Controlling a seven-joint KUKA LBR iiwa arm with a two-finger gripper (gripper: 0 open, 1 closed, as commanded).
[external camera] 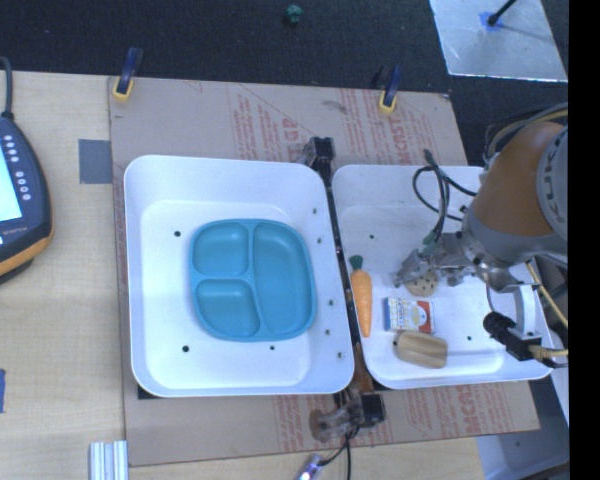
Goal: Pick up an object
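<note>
In the right bin (385,193) my gripper (420,269) hangs low, its metal fingers just above a small tan, speckled piece (423,284). An orange toy carrot (361,301) with a green top lies along the bin's left wall. A small white and red packet (409,315) lies flat just below the gripper. A tan wooden block (421,349) rests near the bin's front edge. The grey arm (515,203) with its orange band covers the bin's right side.
The left bin (155,228) holds a blue sectioned plate (252,278). A teach pendant (8,193) lies on the bench at far left. Clamps (126,76) pin the cardboard sheet at the back. Cables loop near the arm's wrist.
</note>
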